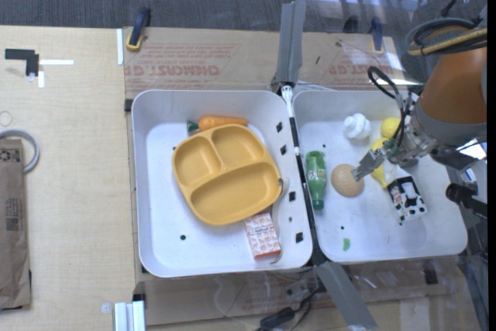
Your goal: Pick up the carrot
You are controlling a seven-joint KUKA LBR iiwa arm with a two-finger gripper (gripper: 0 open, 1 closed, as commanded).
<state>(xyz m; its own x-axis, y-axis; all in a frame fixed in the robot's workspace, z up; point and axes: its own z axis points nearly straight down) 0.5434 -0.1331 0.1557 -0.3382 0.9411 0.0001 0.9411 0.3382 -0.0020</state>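
Lying tapered, smooth orange carrot (222,122), left bin (155,190)

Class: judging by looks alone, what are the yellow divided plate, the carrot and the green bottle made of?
Plate: likely moulded plastic, smooth, soft sheen. Carrot: probably a plastic toy, even orange, green tip. Green bottle: seemingly glossy plastic, highlights along its side.

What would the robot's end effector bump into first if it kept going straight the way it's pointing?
Probably the round tan ball. The end effector points left and slightly down in the right bin, and the ball lies just beyond its tip. Height is hard to judge from above, so it might pass over and reach the green bottle next.
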